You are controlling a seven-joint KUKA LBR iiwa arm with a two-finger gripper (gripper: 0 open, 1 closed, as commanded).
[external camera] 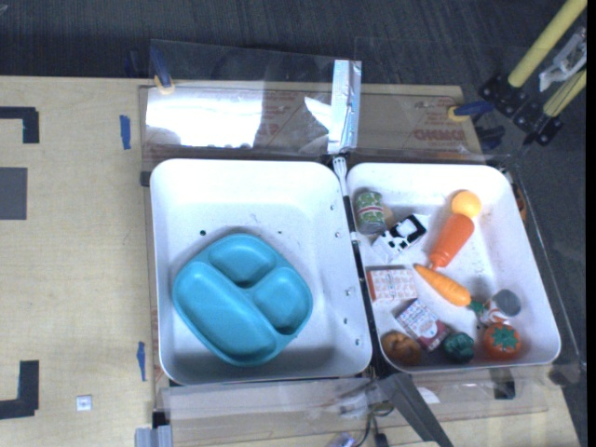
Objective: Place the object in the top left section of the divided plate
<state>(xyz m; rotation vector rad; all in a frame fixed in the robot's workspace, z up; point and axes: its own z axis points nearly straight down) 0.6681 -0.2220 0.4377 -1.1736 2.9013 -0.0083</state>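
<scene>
Wooden bench (pixel 65 277), pale and matte, with two shallow white bins side by side. Divided plate (pixel 244 298) lies flat in the left bin (pixel 186 194), towards its front: smooth teal plastic, rounded corners, turned at an angle, with raised ridges splitting it into three sections. You can't tell the gripper's state from this, nor how the plate lies relative to it.

Loose items all sit in the right bin (pixel 494 189), well apart from the plate:
- green can (pixel 371 210) at the back left
- black-and-white block (pixel 402 233) just beside it
- orange bottle shape (pixel 453 231), tilted
- toy carrot (pixel 442 285)
- flat pinkish box (pixel 392 284)
- red-orange tomato shape (pixel 503 340) at the front right

Clear glossy sheet (pixel 251 110) stands behind the bins.
</scene>
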